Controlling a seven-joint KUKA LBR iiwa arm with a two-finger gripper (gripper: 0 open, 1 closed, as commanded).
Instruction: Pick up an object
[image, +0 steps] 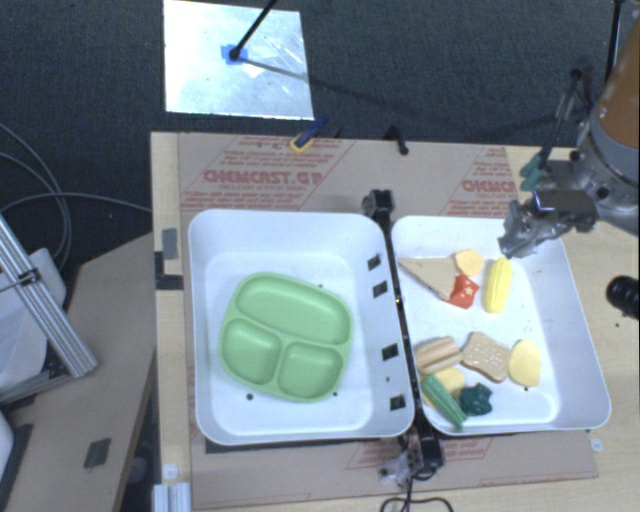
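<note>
From above, the pincer (517, 243) hangs over the right bin's (585, 345) far edge, just beside the corn cob (497, 284); whether its tips are spread I cannot tell. The left bin (205, 300) holds a green divided plate (286, 336) (three compartments). Bread slice (485, 356) and lemon (525, 363) lie nearer.

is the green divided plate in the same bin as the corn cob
No, the green divided plate lies in the left bin, while the corn cob lies in the right bin among the other toy foods.
</note>
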